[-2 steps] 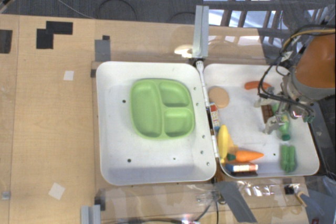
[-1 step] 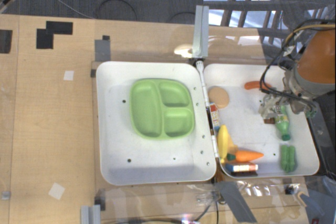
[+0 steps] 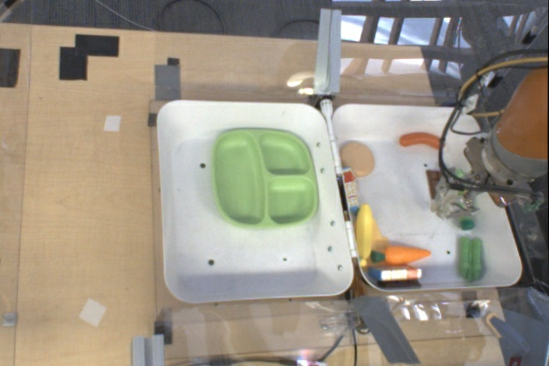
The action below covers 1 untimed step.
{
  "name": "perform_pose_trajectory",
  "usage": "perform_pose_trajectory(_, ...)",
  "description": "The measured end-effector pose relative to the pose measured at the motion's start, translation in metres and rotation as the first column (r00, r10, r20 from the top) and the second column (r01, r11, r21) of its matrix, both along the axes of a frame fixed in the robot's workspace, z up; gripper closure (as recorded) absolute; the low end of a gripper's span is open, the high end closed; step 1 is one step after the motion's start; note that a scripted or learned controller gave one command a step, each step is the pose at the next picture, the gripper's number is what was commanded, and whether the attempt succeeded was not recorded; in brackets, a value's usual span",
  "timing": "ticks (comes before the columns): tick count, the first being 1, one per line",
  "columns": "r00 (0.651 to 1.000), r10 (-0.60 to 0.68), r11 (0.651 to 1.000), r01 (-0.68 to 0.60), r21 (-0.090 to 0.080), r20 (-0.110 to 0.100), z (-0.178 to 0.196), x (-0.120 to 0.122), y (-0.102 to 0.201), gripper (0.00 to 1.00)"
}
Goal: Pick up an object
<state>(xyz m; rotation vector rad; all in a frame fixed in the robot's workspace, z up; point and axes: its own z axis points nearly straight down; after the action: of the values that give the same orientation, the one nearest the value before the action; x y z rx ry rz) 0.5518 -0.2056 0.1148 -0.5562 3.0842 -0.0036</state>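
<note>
Two shallow white bins: left holds a green divided plastic plate; right, my gripper, fingers perhaps spread, I cannot tell.

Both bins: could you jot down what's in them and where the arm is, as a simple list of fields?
left bin: green divided plate
right bin: hot dog, tan round piece, banana, carrot, green vegetable
arm: over the right bin's right side
gripper: low in the right bin; grip cannot be made out
</note>
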Motion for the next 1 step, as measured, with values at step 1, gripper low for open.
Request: perform_pose_trajectory(1, 1.000, 0.000, 1.000, 0.000, 0.000, 0.000, -0.0002, 0.0001, 0.0004, 0.00)
